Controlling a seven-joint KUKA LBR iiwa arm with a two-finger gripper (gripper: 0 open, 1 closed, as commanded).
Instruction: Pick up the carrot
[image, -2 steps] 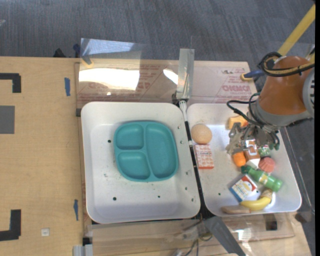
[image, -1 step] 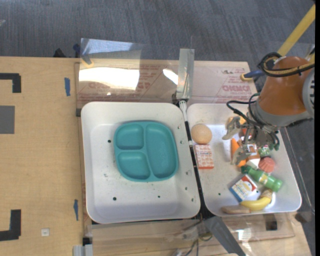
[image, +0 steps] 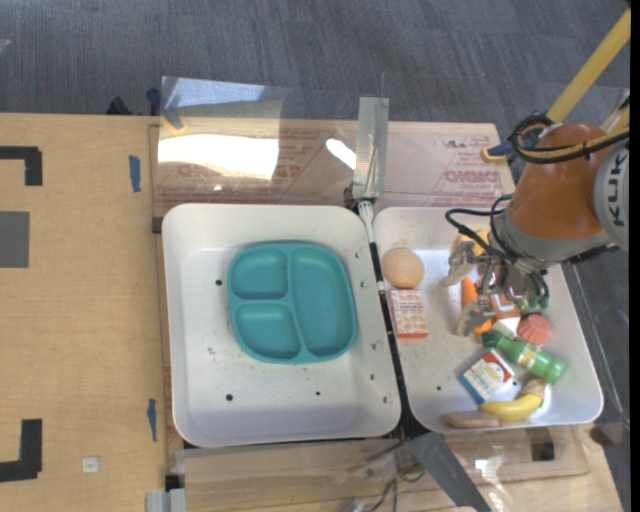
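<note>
I have the gripper (image: 478, 292) down in the right bin (image: 432, 385), its fingers spread fairly wide and straddling the carrot (image: 469, 291), an orange sliver that lies toward the far right part of that bin, partly hidden behind the finger hardware. I can't confirm from here that the pads are touching it, so I won't call it held. My worry is the crowding: a red piece (image: 533, 328) and the green bottle (image: 524, 355) sit just near of the fingers, and another orange bit shows by the near fingertip, so a closing pinch could catch a neighbour or push the carrot sideways out of the gap. The carrot looks slim and smooth, and I judge it could roll or slip if gripped off-centre. The egg (image: 403, 268) and small carton (image: 407, 313) lie to the left, apart from the action; the teal tray (image: 293, 301) sits in the left bin.
</note>
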